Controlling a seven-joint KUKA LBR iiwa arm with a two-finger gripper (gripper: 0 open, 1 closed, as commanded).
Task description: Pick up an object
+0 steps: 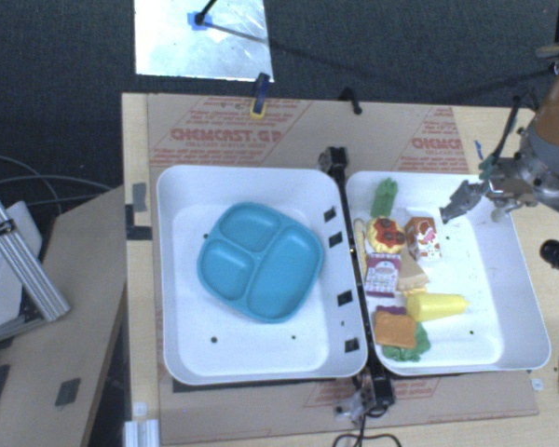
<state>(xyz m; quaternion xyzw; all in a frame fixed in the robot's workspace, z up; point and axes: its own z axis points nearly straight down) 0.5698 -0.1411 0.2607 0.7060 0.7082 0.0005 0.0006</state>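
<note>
1. I am viewing the grey arm with its two-finger gripper [455, 205] reaching in from the right, hanging over the upper part of the right shallow white plastic bin [526, 291].
2. I cannot tell how far the jaws are standing apart; the tip is showing as one dark grey wedge, and nothing is showing between them.
3. Just left of the jaws and slightly below, a small red-and-white carton [423, 236] is lying; I cannot tell whether it is touching them.
4. Further left of the jaws, a green elongated toy vegetable [384, 196] is lying near the bin's top wall, with a round pizza-like toy in red and yellow [385, 236] just below it.
5. Below the jaws and to their left, a red-and-white printed packet [382, 276], a yellow plastic toy block [436, 304] and an orange-and-green toy sandwich [401, 331] are lying in a loose column.
6. Well left of the jaws, a blue three-compartment plastic plate [261, 261] is resting in the left shallow white plastic bin [182, 343].
</note>
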